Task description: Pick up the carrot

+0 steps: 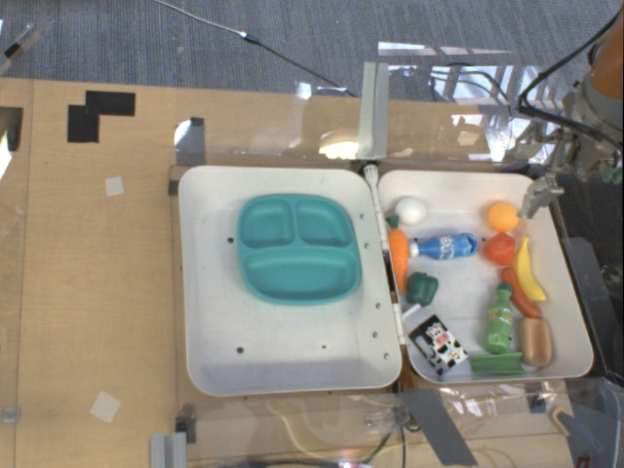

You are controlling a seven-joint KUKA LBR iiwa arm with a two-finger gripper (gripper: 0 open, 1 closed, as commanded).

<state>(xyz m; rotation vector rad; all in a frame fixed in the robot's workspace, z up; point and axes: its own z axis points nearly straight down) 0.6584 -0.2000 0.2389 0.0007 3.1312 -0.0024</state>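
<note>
1. Ok, your carrot [398, 253] lies along left wall of right bin [575, 305], just beside green pepper [422, 287].
2. Gripper [539, 195] sits over right bin's top-right corner, near orange [503, 216]; claw state: can't tell.

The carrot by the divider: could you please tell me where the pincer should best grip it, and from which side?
Probably at its thick middle, coming from straight above. The carrot lies flat and lengthwise against the right bin's left wall, with the green pepper close at its lower end and the bottle beside it. Placing one finger at the wall side and one at the open side suits its narrow width.
</note>
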